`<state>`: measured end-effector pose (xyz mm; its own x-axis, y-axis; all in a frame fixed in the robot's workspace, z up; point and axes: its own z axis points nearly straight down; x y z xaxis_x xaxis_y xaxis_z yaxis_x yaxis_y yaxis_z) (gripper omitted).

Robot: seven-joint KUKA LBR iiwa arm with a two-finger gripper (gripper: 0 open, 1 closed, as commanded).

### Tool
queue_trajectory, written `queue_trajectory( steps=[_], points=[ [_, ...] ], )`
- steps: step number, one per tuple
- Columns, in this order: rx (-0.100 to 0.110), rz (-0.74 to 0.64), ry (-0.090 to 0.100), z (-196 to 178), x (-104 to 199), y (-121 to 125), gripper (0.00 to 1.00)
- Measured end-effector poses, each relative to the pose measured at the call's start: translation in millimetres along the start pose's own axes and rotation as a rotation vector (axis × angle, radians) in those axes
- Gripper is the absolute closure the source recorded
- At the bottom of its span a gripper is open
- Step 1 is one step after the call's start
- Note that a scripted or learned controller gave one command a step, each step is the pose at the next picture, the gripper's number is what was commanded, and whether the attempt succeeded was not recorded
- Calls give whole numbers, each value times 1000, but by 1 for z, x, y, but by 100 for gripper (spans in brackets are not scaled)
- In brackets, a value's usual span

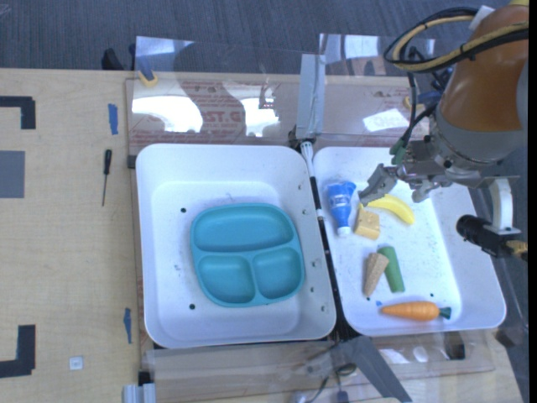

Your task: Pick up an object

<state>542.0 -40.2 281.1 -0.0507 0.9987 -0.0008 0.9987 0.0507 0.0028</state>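
From the camera above, you see the arm [482,74] reaching in from the right, its hand [394,183] hanging low over the far part of the right bin [478,296]. The hand's two fingers stand apart, one toward the bin divider and one toward the arm, and nothing sits between them. A yellow banana [396,208] lies just under and slightly nearer you than the hand, and you cannot tell whether a fingertip touches it. Just to the hand's left lies a blue tube [340,204] with its white cap pointing toward you, and a yellow block [367,223] rests beside that cap, just below the hand. Further toward you from the hand, a tan cone [374,272] and a green piece [389,268] lie side by side. An orange carrot [411,311] lies near the front wall, well apart from the hand. Well to the hand's left, the left bin [159,225] on the tabletop [59,250] holds a teal divided plate [246,252]
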Motion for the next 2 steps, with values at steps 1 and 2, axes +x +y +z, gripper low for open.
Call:
queue_trajectory(
  steps=[1,2],
  points=[
    [14,-24,2,102,11,-64,0],
    [9,76,-1,145,-58,-23,0]
  ],
)
